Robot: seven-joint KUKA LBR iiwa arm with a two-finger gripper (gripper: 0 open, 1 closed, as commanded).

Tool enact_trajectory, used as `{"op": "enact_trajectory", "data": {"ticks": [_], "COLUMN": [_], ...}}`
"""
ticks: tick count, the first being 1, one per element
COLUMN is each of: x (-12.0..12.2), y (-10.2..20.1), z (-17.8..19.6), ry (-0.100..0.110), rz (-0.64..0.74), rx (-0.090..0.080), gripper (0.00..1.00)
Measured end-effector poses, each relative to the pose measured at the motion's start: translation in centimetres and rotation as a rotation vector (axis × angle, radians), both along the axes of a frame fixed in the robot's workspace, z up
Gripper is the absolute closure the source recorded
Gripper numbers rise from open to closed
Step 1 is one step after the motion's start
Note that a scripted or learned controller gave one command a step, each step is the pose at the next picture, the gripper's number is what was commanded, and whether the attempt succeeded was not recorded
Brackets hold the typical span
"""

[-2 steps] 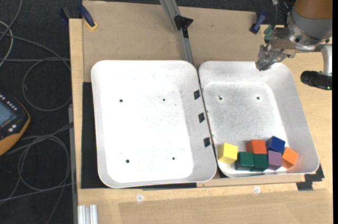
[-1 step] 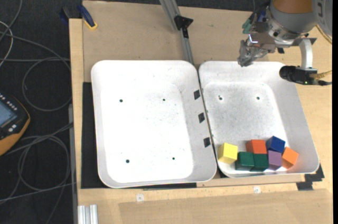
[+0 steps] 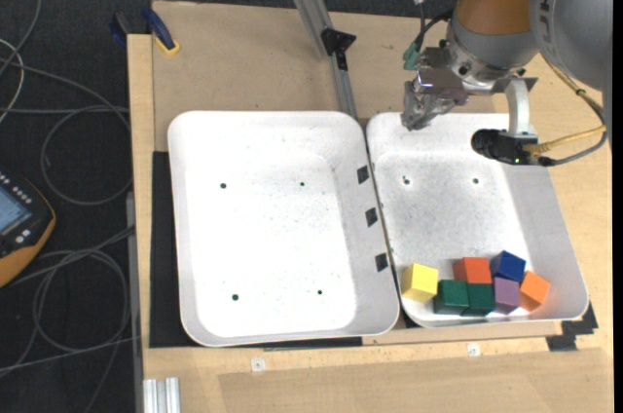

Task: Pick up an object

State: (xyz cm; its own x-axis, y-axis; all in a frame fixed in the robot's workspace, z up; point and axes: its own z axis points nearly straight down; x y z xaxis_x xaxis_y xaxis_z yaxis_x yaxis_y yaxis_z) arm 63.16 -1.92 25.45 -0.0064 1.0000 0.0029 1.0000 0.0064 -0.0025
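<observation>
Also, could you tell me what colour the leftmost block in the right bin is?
Yellow, seen in the camera view.

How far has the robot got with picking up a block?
Nothing looks picked up yet. The gripper is over the far edge of the right bin, with no block between its fingers. The blocks, yellow, green, red, blue, purple and orange, all sit at the bin's near end. Left to do: move over to them, come down, grab one and lift.
</observation>
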Motion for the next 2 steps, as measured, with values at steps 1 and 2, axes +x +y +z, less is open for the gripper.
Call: {"op": "enact_trajectory", "data": {"ticks": [1, 2], "x": [-0.1, 0.3], "y": [4.8, 9.2], "z": [-1.0, -1.3], "ry": [0.001, -0.003], "rz": [-0.001, -0.001], "rx": [-0.001, -0.001], "gripper": [1.00, 1.00]}}
